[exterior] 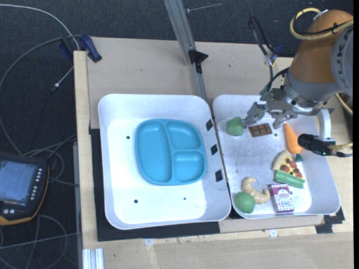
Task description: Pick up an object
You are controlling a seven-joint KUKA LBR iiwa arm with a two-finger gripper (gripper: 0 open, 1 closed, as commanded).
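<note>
With the hand (267,115) spread low over the right bin (331,200) in the upper right of the frame, the brown chocolate-bar toy (260,130) lies just below it, so descend squarely, clear of the green ball (235,126).

No text can be read; the print on the small purple carton (282,199) is too blurred.
</note>
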